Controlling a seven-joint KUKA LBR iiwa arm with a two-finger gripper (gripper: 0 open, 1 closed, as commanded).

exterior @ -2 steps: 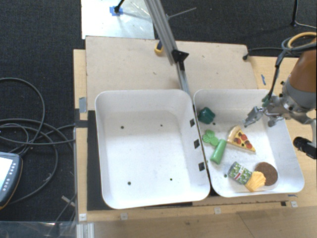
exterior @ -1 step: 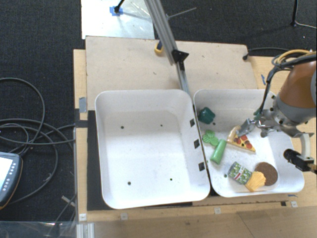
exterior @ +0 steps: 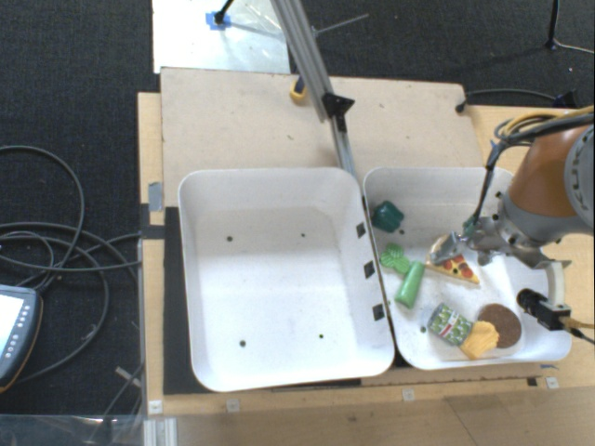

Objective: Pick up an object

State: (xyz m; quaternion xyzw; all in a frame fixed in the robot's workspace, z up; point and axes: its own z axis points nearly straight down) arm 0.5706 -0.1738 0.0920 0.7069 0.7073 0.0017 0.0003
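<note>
My gripper [exterior: 453,245] hangs low over the right bin [exterior: 437,186], just above the upper left edge of a toy pizza slice [exterior: 457,268]. It may be touching the slice; I see nothing lifted. Left of it lie a green bottle-shaped toy [exterior: 405,275] and a dark green block [exterior: 388,216]. Toward the bin's front sit a green and white can [exterior: 450,324], a brown round cookie [exterior: 503,322] and a yellow piece [exterior: 479,342]. The arm's orange band [exterior: 548,179] rises at the right.
The left bin [exterior: 200,249] adjoins the right one along a shared wall with black clips [exterior: 368,269]. A grey slanted pole [exterior: 311,59] crosses the back of the bench. Cables and a tablet [exterior: 14,328] lie on the floor at left.
</note>
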